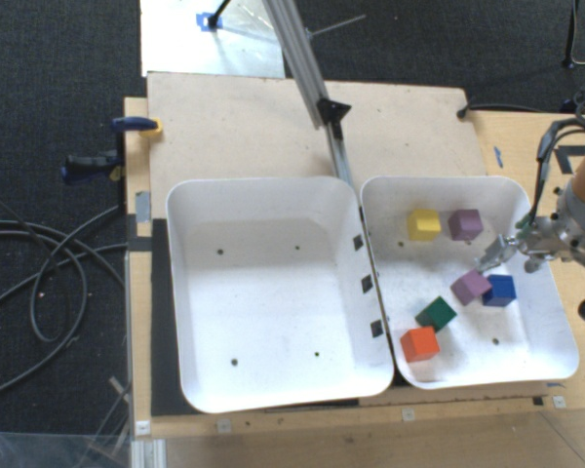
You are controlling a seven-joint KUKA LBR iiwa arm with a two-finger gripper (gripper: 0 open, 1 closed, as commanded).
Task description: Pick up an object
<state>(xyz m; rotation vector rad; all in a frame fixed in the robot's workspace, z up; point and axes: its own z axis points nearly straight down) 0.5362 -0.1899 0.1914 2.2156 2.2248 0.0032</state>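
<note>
Six small cubes lie in the right bin [541, 261]: two purple, and one each of yellow, blue, green and orange. Yellow cube [424, 225] and one purple cube [465, 224] sit side by side near the far wall. Second purple cube [471, 287] touches the blue cube [499, 291]; both are turned corner-on. Green cube [436, 313] is skewed, just beside the orange cube [420, 344] near the front wall. Being cubes, none has a long axis. Left bin [185, 291] adjoins on the bench [244, 125]. Gripper [497, 253] hovers just above the second purple cube; whether its jaws are open cannot be told.
</note>
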